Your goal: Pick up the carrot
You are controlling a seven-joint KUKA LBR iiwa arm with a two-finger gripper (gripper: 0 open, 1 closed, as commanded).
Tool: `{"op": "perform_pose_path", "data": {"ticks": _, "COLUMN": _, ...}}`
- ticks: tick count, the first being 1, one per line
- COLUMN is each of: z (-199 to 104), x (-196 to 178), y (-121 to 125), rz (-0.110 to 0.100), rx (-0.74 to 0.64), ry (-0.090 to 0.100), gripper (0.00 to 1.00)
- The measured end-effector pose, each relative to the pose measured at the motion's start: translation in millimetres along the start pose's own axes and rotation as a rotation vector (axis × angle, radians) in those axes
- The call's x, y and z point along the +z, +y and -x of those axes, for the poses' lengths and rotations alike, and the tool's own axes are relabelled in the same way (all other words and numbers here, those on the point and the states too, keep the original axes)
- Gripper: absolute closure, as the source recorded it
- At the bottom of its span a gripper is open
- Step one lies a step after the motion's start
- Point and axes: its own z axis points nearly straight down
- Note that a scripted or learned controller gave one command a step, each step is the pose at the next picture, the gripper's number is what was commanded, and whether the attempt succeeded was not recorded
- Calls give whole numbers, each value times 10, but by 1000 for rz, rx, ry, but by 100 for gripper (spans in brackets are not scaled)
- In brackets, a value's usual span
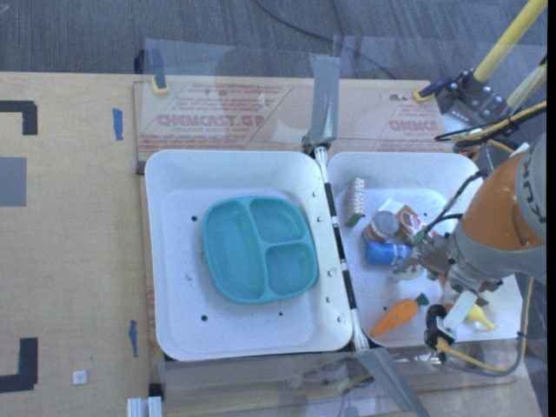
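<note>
Left bin (174,233): a divided plate (259,248) at its middle. Right bin (408,168): carrot (393,317) at the near edge, cans (382,240) behind it, gripper (426,263) beside them.

A: Any readable text?
B: Red print "CHEMCAST GP" on the clear acrylic sheet (217,115) behind the bins, repeated partly on the right sheet (408,122). Can labels too small.
</note>
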Motion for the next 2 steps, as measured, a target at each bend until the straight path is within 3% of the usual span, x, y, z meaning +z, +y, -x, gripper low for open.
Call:
{"op": "perform_pose_path", "data": {"ticks": 1, "z": 0, "x": 0, "y": 0, "rz": 0, "rx": 0, "ry": 0, "gripper": 0}}
{"op": "perform_pose_path", "data": {"ticks": 2, "z": -219, "x": -4, "y": -128, "rz": 4, "rx": -175, "ry": -4, "gripper": 0}}
